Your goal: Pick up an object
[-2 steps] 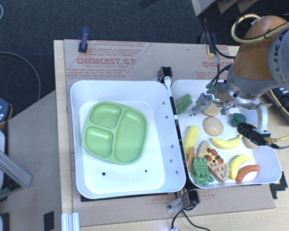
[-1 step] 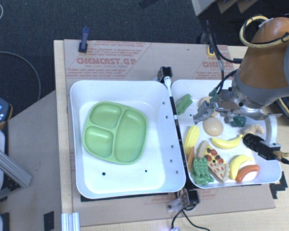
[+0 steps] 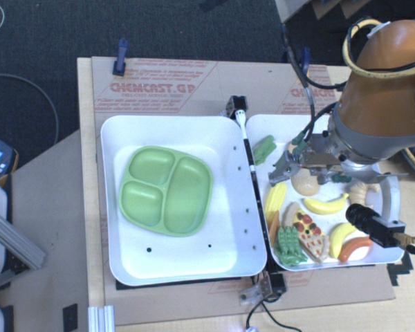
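**A:** Over the right bin (image 3: pixel 394 200), the end effector (image 3: pixel 297 163) is hanging low above the toy food, reaching in from the right under the grey arm with its orange band (image 3: pixel 387 50). I cannot tell whether it is released or clenched; the metal parts are blurring together from this height.

**B:** What is lying closest to it?

**A:** A pale round piece (image 3: pixel 306 182) is sitting just beside its tip, and a green strip (image 3: pixel 263 149) is lying near the bin's upper left corner. Nothing is visibly sitting in its grip.

**B:** And further out?

**A:** A yellow banana (image 3: pixel 325 205) is lying across the middle, a yellow corn-like piece (image 3: pixel 274 200) is resting along the left wall, and a pizza slice (image 3: pixel 310 235) is lying between a green leafy piece (image 3: pixel 289 244) and a red-and-white piece (image 3: pixel 355 249) near the front.

**B:** The other bin?

**A:** The left bin (image 3: pixel 124 254) is holding a green divided plate (image 3: pixel 166 191), well apart from the arm. Both bins are resting side by side on the bench (image 3: pixel 159 81).
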Available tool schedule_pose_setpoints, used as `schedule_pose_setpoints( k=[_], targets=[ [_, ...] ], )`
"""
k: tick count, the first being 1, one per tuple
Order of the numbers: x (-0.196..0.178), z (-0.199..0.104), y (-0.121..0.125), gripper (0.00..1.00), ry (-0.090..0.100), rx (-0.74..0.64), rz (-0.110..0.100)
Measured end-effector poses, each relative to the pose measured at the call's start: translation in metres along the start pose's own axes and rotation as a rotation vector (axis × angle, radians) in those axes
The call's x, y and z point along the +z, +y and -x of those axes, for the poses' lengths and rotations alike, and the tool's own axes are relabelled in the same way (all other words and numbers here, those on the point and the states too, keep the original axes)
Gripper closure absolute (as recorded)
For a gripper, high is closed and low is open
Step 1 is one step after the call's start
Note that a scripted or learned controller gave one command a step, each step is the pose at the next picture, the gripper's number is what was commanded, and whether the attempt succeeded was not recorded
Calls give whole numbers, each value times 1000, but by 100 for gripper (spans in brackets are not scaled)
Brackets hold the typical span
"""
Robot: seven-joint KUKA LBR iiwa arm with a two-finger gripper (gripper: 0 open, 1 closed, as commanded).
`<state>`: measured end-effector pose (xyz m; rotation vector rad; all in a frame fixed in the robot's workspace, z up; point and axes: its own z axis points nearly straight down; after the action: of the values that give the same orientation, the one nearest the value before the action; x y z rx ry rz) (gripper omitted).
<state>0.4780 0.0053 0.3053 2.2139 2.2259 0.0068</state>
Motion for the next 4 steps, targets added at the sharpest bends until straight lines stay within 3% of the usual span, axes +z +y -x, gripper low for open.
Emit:
schedule_pose_setpoints(
  k=[1,2,3,4],
  targets=[
    [-7,2,2,100,-2,4,-1],
    [-25,-92,2,100,2,-6,-1],
    [-150,-55,3,100,0,6,12],
    [-42,-50,1,100,-4,8,-16]
  ],
)
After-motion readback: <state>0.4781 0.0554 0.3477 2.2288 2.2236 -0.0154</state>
